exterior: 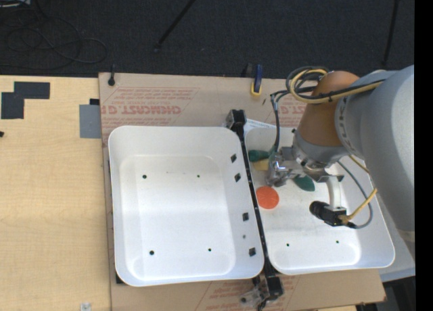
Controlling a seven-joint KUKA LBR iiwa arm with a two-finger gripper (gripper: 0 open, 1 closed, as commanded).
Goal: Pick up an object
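Nearest, a bare stretch of the right shallow white plastic bin [338,252]; farther in, a small round orange disc [269,198] on its floor near the dividing wall. Just beyond, the metal two-finger gripper [279,176], spread impossible to tell, hovering low: apparently the approach; next, descend and close. Farthest, unreadable mirrored red print on cardboard [145,108].

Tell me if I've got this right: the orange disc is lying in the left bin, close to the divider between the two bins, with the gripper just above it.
Not quite. The orange disc lies in the right bin, not the left one. The rest holds: it sits close to the divider between the two bins, and the gripper is just above it in the camera view.
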